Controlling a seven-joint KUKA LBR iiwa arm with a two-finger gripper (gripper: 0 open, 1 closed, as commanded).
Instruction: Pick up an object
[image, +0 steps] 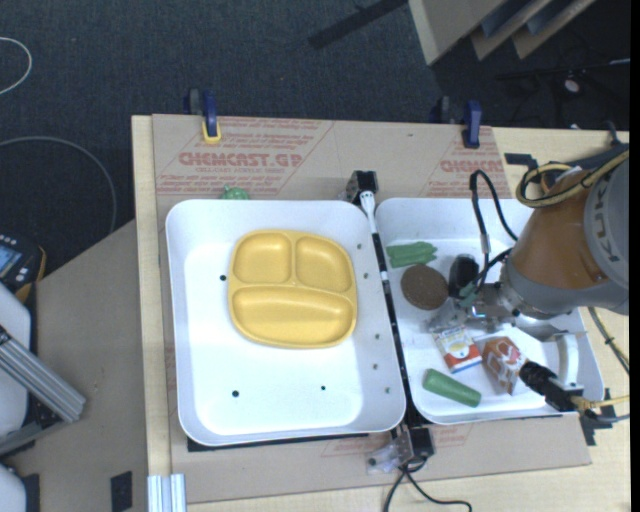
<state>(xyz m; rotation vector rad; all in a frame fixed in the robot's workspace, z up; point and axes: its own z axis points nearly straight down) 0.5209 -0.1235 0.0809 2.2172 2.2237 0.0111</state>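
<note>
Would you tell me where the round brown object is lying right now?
The round brown object lies in the right bin, near its left wall, just below a green item and left of the gripper.

A grey arm (610, 235) with a broad orange band (550, 245) above the wrist, black cables (482, 215) looping over it.

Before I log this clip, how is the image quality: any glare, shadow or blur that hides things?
Camera view: lighting even, focus fairly sharp on the yellow divided plate; the left bin is bright white without blown-out glare; the arm casts soft shadow over the right bin, and the clutter there, brown disc and green piece, stays readable.
</note>
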